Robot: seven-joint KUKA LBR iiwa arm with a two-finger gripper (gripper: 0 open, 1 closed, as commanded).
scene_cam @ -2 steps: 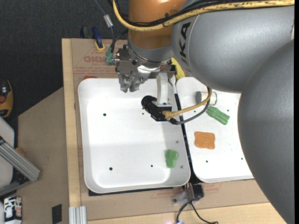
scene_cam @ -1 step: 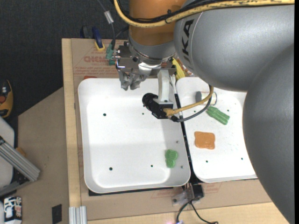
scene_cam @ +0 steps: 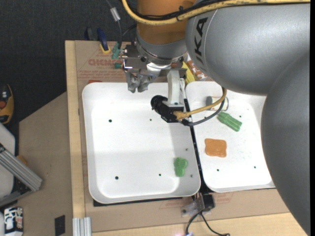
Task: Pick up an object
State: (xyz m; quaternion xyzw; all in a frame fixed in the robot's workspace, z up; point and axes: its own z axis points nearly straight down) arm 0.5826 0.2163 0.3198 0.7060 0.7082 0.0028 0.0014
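hovering over the far edge of the left bin (scene_cam: 98, 132), claw (scene_cam: 138, 85) with nothing seen in it, grip state impossible to tell. lying in that bin's near right corner, small green object (scene_cam: 180, 166); resting in the right bin (scene_cam: 246, 178), orange piece (scene_cam: 215, 147) and green piece (scene_cam: 230, 121).
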